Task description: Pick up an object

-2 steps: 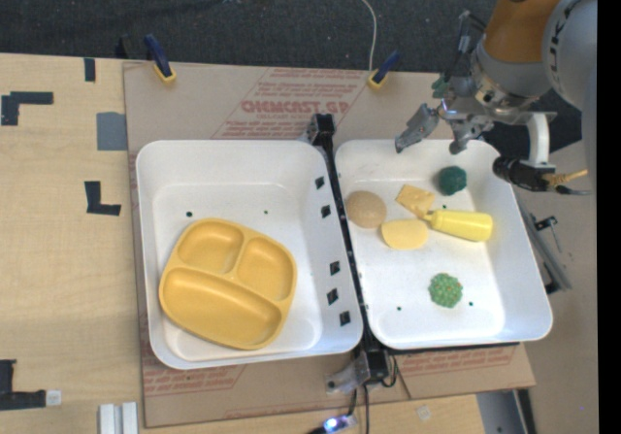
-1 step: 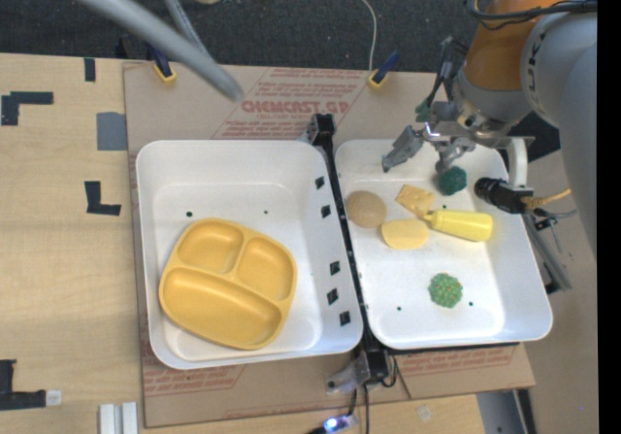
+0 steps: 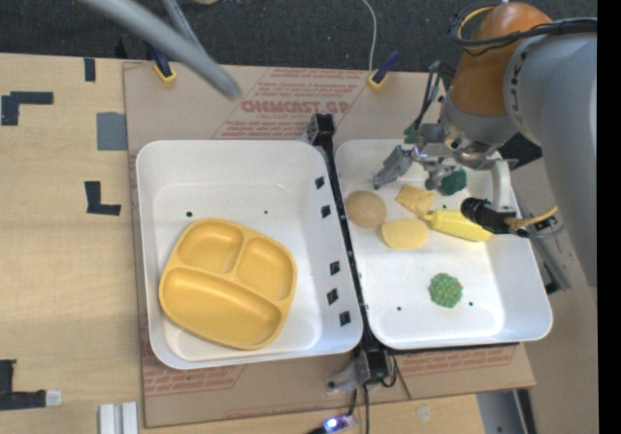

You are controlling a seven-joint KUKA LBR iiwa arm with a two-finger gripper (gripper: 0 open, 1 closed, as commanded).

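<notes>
- gripper (image 3: 424, 166) hangs at the far side of the right bin (image 3: 514, 320), above a yellow block (image 3: 415, 198); its opening cannot be told.
- yellow divided plate (image 3: 228, 283) lies in the left bin (image 3: 160, 165).

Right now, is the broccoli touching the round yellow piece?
Apart. The camera view shows bare white bin floor between the broccoli and the round yellow piece.

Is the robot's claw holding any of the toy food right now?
No, nothing is held. The two-finger gripper hangs open above the right white bin, with no food between its fingers; the pale yellow wedge lies just below.
</notes>
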